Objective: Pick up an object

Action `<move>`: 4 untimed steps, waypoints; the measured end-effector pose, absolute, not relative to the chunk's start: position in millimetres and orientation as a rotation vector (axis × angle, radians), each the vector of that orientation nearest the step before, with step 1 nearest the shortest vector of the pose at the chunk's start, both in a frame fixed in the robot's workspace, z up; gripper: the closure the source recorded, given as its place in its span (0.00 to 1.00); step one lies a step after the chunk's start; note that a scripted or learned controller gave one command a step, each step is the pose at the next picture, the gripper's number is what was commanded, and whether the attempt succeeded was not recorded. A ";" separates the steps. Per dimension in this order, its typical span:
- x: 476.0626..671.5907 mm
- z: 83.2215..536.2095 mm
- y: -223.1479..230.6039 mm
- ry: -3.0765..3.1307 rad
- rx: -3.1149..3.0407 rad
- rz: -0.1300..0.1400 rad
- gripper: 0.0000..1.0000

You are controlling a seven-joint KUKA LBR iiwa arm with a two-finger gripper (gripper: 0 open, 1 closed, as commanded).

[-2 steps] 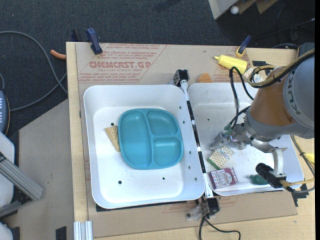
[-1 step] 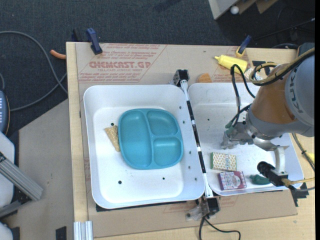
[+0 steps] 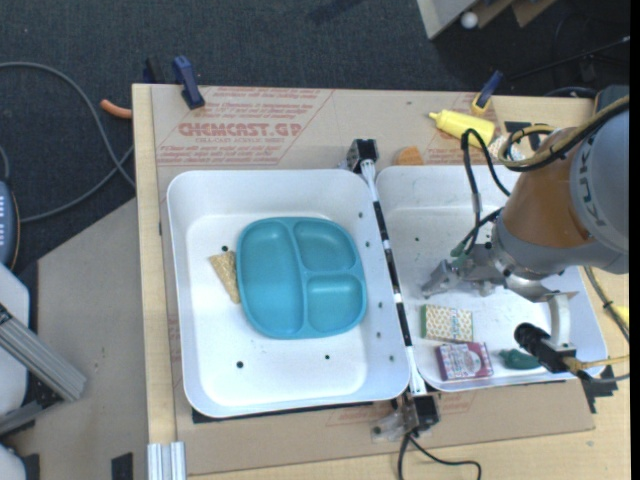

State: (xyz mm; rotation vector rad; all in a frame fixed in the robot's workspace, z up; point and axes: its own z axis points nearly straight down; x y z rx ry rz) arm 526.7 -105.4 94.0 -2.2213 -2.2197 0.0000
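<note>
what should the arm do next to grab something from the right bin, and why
Probably shift the gripper toward the near edge and down onto the green-patterned packet. The gripper hangs above bare bin floor with nothing between its fingers, and that packet lies flat just below it in the view.

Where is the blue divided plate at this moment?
In the camera view, the blue divided plate lies in the middle of the left bin, with a tan cracker-like piece tucked under its left edge.

Overhead, slanted down on 2 bins (image 3: 190,268).
</note>
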 end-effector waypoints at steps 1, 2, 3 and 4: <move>578.3 108.5 -155.7 -2.222 -2.223 0.000 0.00; 667.1 152.9 -161.4 -2.225 -2.221 -0.001 0.00; 558.1 84.2 -110.5 -2.221 -2.219 0.001 0.00; 614.0 85.0 -154.6 -2.223 -2.222 0.000 0.00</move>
